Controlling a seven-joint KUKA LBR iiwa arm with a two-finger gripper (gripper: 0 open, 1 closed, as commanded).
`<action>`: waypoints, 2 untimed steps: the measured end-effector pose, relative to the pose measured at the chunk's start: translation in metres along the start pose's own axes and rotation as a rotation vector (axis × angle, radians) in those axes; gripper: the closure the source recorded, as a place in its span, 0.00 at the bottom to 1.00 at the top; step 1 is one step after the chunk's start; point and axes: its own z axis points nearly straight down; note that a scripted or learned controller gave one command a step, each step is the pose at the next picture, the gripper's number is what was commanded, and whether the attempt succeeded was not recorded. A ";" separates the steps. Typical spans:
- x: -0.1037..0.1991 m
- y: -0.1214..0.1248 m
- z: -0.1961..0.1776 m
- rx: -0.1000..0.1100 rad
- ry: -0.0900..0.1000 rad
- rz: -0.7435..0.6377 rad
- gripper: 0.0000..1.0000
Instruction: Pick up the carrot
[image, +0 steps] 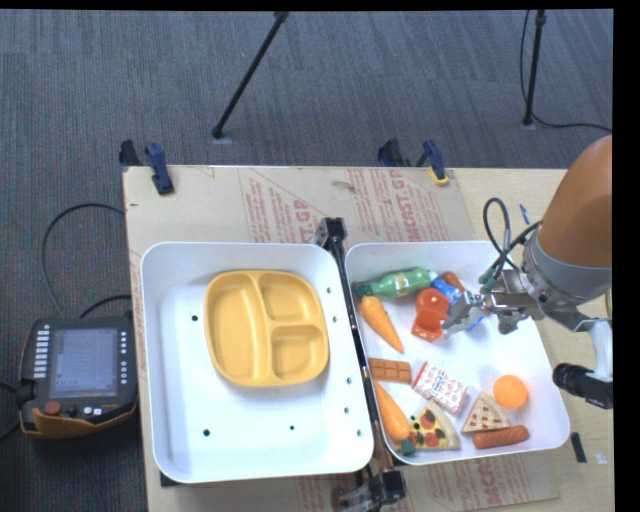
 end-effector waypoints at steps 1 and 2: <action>0.053 0.039 0.058 0.004 0.001 0.016 0.00; 0.111 0.054 0.057 0.001 0.001 0.026 0.00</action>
